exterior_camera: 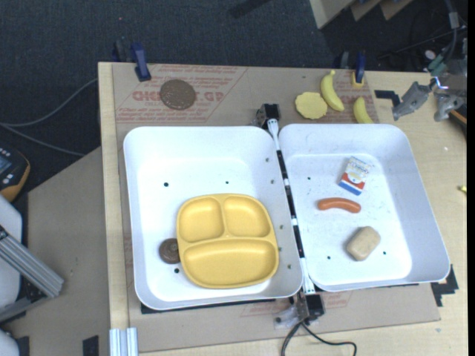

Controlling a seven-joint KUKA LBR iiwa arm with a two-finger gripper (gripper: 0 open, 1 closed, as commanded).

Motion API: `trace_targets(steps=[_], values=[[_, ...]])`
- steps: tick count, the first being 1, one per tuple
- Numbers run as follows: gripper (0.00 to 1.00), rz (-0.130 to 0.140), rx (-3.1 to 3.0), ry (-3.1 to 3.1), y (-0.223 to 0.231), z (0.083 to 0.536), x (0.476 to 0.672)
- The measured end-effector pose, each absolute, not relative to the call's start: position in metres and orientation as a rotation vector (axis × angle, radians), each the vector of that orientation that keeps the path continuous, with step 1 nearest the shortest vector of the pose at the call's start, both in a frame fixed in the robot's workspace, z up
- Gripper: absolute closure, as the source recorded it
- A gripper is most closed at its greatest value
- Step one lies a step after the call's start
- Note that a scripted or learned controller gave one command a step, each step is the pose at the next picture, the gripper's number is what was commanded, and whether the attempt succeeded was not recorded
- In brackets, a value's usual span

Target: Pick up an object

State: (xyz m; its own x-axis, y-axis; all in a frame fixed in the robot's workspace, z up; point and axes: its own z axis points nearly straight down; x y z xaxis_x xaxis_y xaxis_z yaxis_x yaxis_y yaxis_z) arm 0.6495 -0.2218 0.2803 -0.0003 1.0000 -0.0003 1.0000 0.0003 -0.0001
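We take the metal part at the view's right edge for the tool [430,95]. It sits over the desk [74,221] behind the right bin [423,199], well apart from everything in it; we cannot tell its grip state. So the reach has not begun — the next move calls for travel over the right bin and a descent. The sausage [340,205] lies mid-bin, long axis left-right. The carton [355,176] sits just behind it, the bread [363,243] nearer us.
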Motion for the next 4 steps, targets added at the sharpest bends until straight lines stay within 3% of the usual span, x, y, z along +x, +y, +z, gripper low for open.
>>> trace_targets(steps=[1,2,3,4], values=[[0.00,-0.006,2.223,2.238,-0.151,0.155,0.652],[0.00,0.004,2.214,2.214,-0.160,0.086,0.629],[1.00,0.009,2.207,2.207,-0.162,0.104,0.633],[0.00,0.007,2.209,2.209,-0.162,0.102,0.632]])
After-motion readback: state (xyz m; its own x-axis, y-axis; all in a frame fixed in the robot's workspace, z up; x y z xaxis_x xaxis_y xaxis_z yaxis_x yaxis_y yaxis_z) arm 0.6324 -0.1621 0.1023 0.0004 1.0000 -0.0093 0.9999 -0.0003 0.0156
